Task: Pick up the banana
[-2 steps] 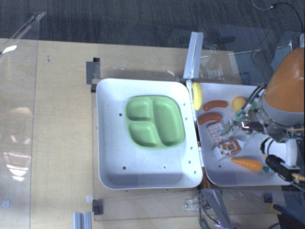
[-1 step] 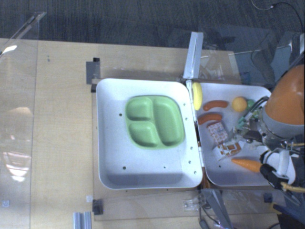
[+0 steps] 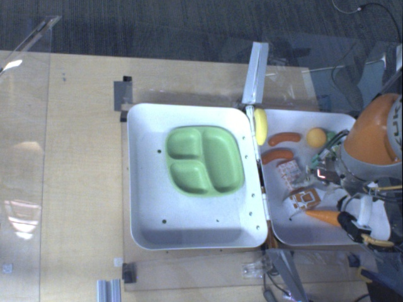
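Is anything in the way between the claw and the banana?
Yes. The banana lies against the left wall of the right bin, and two sausages lie between it and the claw. They lie flat, so the claw could probably pass over them.

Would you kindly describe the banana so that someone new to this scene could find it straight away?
Find the white bin on the view's right, beside the one holding the green divided tray. The banana lies along its left wall, at the far corner. It is long and yellow, unlike the round yellow fruit and two reddish sausages nearby.
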{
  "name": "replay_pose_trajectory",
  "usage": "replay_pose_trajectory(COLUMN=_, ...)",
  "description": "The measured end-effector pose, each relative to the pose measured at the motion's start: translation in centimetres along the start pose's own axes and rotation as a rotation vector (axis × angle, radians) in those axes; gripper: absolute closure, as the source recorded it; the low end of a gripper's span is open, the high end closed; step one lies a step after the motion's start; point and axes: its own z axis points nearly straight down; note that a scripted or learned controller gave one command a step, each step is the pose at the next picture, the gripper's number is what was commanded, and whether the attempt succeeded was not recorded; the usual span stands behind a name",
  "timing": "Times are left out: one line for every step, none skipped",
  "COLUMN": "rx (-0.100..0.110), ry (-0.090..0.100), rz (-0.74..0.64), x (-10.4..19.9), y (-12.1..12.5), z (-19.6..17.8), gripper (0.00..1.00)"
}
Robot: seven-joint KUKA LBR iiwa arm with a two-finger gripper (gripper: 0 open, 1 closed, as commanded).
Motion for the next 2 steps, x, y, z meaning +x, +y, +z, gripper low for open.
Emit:
replay_pose_trajectory(rx=-0.008, ry=0.003, rz=0.027, x=-3.2, y=0.4, z=0.5, gripper=0.0)
replay_pose_trajectory(rx=-0.011, ry=0.002, rz=-0.024, x=-4.9, y=-0.4, z=0.5, gripper=0.0)
